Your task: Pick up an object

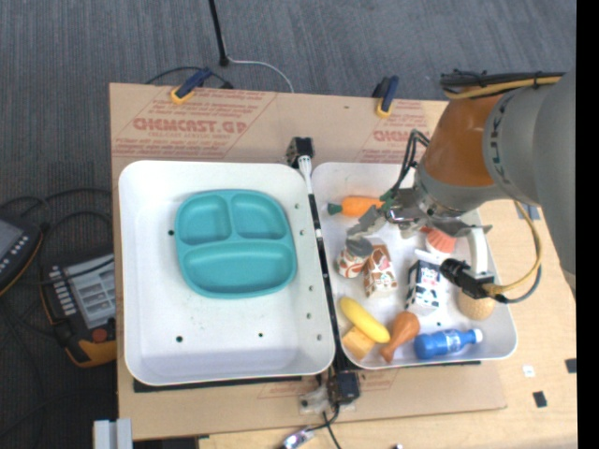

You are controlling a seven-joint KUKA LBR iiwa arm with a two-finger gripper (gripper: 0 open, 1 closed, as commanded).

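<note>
The right bin (502, 340) holds several toy items. An orange carrot (358, 205) lies at its upper left. Below it are a grey piece (357, 247), two brown-and-white patterned items (367, 267) and a black-and-white carton (428, 286). A yellow banana (363, 319), a drumstick (401, 330) and a blue bottle (447, 342) lie along the front. My gripper (391, 215) hangs low over the bin's upper middle, just right of the carrot and above the grey piece. The orange-banded wrist (459, 152) hides what is beneath it. I see nothing clearly held.
The left bin (150, 344) holds a teal divided plate (234, 241). A ridge (318, 251) separates the two bins. A red-and-white item (438, 241) and a tan ball (477, 305) sit by the arm's cable on the right bin's right side.
</note>
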